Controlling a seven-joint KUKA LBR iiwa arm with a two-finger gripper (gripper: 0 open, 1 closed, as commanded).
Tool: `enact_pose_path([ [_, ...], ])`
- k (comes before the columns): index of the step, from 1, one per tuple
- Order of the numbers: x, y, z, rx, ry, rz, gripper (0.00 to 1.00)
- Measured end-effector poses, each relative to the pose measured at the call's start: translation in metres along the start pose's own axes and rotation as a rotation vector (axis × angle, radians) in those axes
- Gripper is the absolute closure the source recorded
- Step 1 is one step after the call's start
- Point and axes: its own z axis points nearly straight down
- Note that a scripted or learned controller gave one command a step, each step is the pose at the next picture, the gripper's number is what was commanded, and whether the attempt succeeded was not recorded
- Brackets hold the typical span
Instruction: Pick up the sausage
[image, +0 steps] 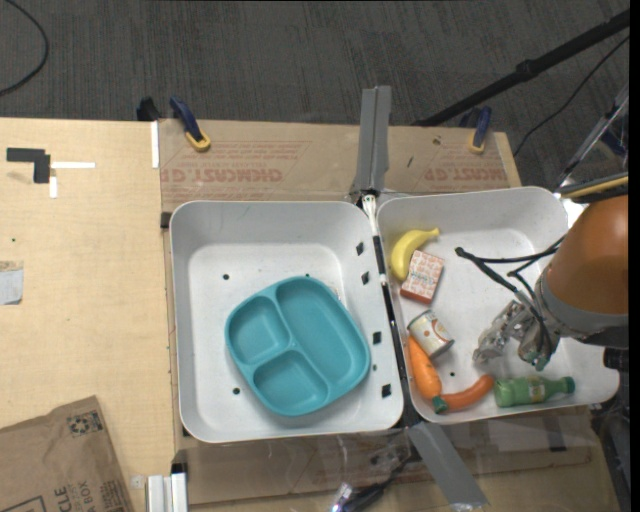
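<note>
Dark floor lies behind my wooden bench (80, 300), which bears two white bins: the left bin (200, 230) holds a teal tray (297, 346), and into the right bin (540, 205) my arm (600, 265) reaches from the right. My claw (512, 335) hangs over the right bin's middle, gripping nothing, its spread impossible for me to tell. The sausage (468, 394) lies below it at the near wall, between a carrot (424, 368) and a green bottle (530, 390), with a banana (408, 248), a box (424, 276) and a can (431, 333) further left.
</note>
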Motion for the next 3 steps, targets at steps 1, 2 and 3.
enact_pose_path([
  [1, -0.012, -0.015, 0.0, -0.009, 0.018, 0.196, 0.0],
  [2, -0.004, -0.006, 0.0, 0.001, 0.003, 0.043, 0.0],
  [3, -0.032, 0.026, -0.043, 0.011, 0.032, -0.025, 0.0],
])
